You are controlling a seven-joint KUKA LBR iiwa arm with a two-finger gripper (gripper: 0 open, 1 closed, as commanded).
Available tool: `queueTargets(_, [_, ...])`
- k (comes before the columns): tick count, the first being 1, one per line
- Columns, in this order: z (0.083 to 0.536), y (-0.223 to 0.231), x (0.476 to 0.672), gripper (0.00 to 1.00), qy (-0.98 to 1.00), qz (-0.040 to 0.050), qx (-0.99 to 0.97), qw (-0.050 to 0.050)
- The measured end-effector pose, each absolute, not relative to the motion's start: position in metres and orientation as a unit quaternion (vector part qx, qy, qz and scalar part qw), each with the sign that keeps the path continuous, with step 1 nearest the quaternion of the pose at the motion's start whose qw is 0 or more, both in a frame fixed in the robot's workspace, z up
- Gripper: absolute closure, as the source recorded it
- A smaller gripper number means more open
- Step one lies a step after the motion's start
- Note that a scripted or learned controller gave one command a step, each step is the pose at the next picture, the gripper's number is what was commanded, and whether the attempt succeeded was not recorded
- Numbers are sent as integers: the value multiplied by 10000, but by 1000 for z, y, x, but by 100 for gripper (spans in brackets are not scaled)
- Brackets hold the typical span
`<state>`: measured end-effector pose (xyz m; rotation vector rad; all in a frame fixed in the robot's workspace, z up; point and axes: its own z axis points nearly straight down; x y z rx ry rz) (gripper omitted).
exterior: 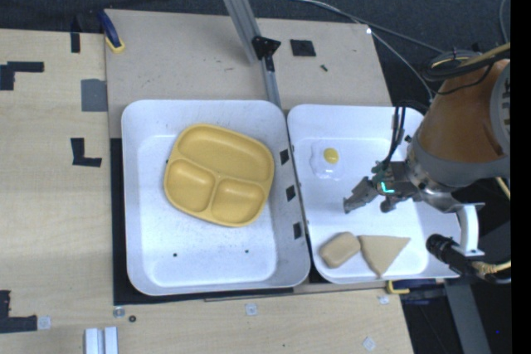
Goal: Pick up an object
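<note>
**Lining up a clean descent in the right bin**

I read the fingers (362, 199) as spread and released, with nothing between them, hanging over bare white floor in the middle of the right bin (348, 122). No object is in their grasp, so the pick is not yet made.

Nearest to them are two tan pieces at the bin's front edge: a rounded tan lump (338, 249) and, touching or just beside it, a tan wedge (383, 249). A small clear piece with a yellow centre (330, 158) lies toward the back, apart from both.

My judgement: the rounded lump is the better target, since it looks thicker and offers two opposing sides. I want the fingers centred over it, turned so neither one lands on the wedge, and well off the front wall.

The left bin (141, 178) holds a yellow divided plate (219, 174), wide and shallow, a poor fit for this reach. Both bins sit on the counter (182, 54), the grey arm (465, 133) entering from the right.
</note>
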<state>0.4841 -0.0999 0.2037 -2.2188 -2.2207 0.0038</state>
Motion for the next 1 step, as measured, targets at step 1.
queueTargets(1, [204, -100, 484, 0, -7074, 9, -7068, 7])
